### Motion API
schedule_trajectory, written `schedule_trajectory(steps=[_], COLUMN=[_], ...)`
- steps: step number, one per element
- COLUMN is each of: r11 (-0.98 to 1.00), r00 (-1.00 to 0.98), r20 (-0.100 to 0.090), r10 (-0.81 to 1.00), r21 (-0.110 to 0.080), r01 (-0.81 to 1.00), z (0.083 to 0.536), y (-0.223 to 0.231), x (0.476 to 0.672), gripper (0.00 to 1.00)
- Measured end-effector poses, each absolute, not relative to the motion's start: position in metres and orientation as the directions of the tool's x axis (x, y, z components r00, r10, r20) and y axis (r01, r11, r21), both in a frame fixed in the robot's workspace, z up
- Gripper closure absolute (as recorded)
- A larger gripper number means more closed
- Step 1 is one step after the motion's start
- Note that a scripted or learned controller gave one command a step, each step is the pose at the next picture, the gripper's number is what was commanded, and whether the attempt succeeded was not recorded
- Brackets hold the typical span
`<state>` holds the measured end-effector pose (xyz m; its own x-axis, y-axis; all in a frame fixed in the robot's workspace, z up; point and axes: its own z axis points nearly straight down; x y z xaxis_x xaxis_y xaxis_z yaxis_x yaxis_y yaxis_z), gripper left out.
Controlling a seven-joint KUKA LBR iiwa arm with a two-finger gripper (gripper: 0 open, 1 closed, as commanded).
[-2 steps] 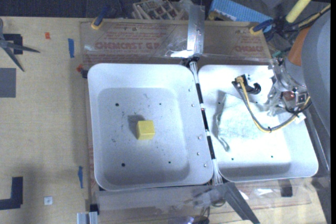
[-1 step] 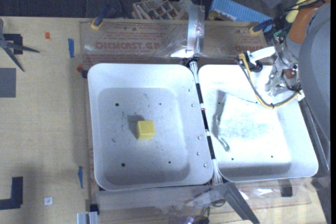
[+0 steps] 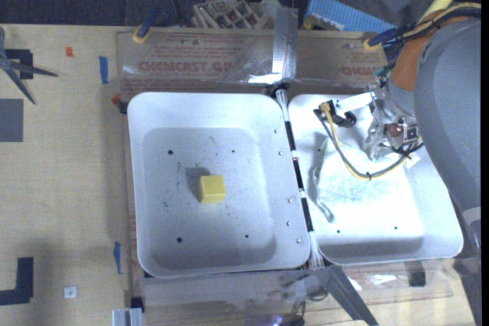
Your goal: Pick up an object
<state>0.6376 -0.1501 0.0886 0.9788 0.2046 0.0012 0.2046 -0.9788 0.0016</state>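
Observation:
A small yellow block (image 3: 212, 188) lies alone near the middle of the left white bin (image 3: 153, 118). My gripper (image 3: 380, 143) hangs over the upper right part of the right white bin (image 3: 382, 229), far to the right of the block and on the other side of the wall between the bins. The gripper's tip is small and mixed in with metal parts and a looping yellow cable (image 3: 348, 160), so its state is unclear. I see nothing held beneath it.
The grey arm with its orange band (image 3: 403, 65) covers the right bin's right edge. A ridge (image 3: 294, 164) divides the two bins. A clear barrier (image 3: 229, 57) runs behind them. Wooden bench top (image 3: 61, 164) lies to the left.

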Motion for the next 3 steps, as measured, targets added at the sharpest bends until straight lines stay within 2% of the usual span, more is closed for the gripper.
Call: schedule_trajectory(steps=[1,2,3], r11=[-0.963,-0.979,-0.98], r00=[0.963,0.979,0.98], r20=[-0.004,-0.002,-0.005], r10=[0.271,0.203,0.201], r21=[-0.004,-0.001,-0.004], r01=[0.271,0.203,0.201], z=[0.11,0.194,0.178], y=[-0.144,-0.118,-0.125], x=[0.583,0.58,0.583], gripper=[1.0,1.0,1.0])
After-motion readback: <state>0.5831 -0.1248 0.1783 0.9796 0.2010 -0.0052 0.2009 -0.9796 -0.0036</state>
